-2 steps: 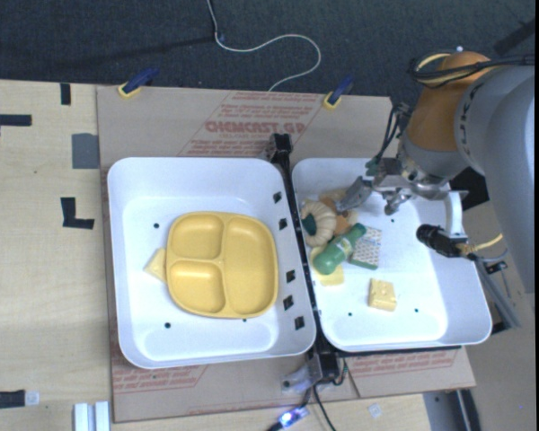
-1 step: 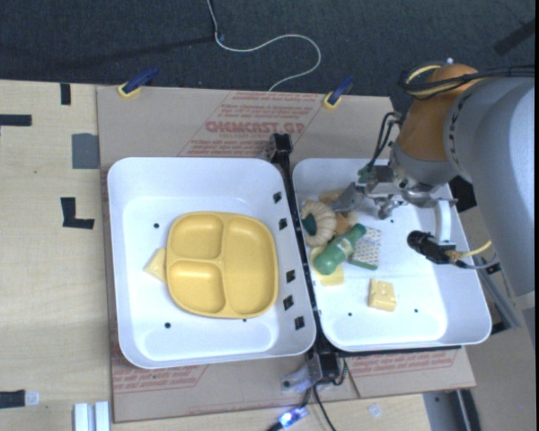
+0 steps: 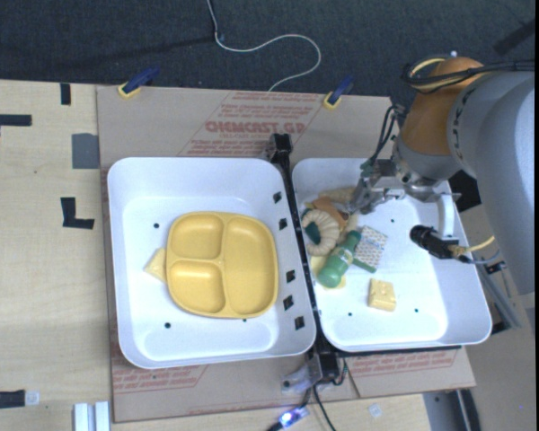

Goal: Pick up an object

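Gripper [image 3: 364, 196]: low over the far left part of the right bin [image 3: 449, 326], reaching in from the right beneath the grey arm [image 3: 499, 142] with its orange band [image 3: 431, 119]; whether it is spread or pressed together cannot be told, and nothing is seen held by it. Just beside its tip, a heap of small objects against the bin's left wall: a tan, ring-shaped item [image 3: 323, 215] with a dark green piece [image 3: 313, 233] lying on it; a green bottle [image 3: 335, 264] tilted, its cap end toward the near side; a small speckled grey-and-green packet [image 3: 368, 246] touching the bottle's right side. Near these, apart toward the front: a pale yellow block [image 3: 382, 294] on the bin floor. Left bin [image 3: 135, 330]: a yellow divided plate [image 3: 223, 263] with three compartments, lying flat at centre, a pale yellow corner of something showing under its left edge. Both bins rest on a cardboard sheet [image 3: 242, 124] on the bench.
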`<state>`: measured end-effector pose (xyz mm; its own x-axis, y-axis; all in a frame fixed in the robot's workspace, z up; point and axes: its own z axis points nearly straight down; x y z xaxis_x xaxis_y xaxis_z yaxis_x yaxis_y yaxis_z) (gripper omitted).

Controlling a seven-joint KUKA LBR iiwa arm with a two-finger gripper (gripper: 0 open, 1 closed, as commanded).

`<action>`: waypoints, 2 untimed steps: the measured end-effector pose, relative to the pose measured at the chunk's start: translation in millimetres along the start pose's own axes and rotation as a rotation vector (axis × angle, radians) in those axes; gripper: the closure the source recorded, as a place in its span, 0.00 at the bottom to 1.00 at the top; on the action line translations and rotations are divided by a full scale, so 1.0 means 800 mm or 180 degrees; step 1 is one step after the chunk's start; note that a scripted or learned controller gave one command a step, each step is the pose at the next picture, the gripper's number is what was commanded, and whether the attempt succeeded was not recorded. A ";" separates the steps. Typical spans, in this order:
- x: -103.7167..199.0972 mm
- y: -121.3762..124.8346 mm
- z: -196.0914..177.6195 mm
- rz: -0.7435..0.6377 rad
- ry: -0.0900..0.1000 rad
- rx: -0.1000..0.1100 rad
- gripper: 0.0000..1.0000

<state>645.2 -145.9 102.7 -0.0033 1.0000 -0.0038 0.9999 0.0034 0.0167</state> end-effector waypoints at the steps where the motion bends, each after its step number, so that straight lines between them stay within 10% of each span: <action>1: 0.013 0.003 -0.062 0.0002 0.0012 0.0041 1.00; 2: 0.011 -0.005 -0.136 0.0006 0.0009 0.0037 1.00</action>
<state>639.4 -136.6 211.3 -0.0014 1.0000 -0.0010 1.0000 0.0014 0.0052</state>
